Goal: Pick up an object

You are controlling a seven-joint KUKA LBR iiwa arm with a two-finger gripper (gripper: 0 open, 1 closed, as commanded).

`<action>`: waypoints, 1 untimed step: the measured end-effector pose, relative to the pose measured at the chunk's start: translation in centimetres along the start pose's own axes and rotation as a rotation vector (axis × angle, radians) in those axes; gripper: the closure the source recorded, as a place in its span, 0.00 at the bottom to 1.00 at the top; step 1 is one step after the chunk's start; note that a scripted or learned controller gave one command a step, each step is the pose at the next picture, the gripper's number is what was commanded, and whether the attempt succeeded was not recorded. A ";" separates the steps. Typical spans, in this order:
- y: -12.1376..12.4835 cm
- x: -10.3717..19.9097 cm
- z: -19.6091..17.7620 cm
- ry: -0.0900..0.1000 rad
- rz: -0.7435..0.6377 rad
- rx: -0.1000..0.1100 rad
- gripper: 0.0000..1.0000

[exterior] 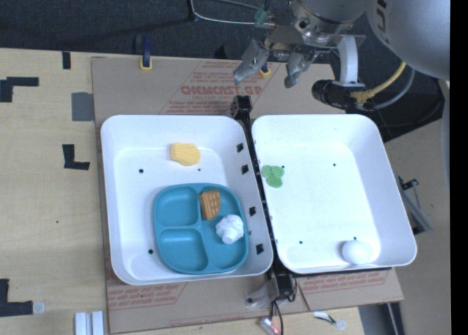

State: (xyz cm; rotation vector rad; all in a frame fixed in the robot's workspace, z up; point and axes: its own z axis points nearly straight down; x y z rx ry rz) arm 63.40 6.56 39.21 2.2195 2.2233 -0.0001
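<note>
My gripper (269, 72) hangs high above the far edge of the bins, near the seam between them, open with nothing between its fingers. In the left bin (121, 180) a yellow lump (185, 153) lies near the back. A blue sectioned tray (179, 235) there carries a brown waffle-like piece (210, 203) and a white crumpled object (229, 229). The right bin (365, 172) holds a small green item (273, 175) near its left wall and a white ball (357, 251) in its near right corner.
Both bins rest on a cardboard sheet (197, 88) on the wooden bench. A black clip (241, 109) sits at the far end of the seam. Cables run behind the bench. The arm's grey body (409, 4) fills the upper right.
</note>
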 end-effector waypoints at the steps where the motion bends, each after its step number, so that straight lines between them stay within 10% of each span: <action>1: 0.0 -0.1 -1.0 -0.001 0.001 0.000 1.00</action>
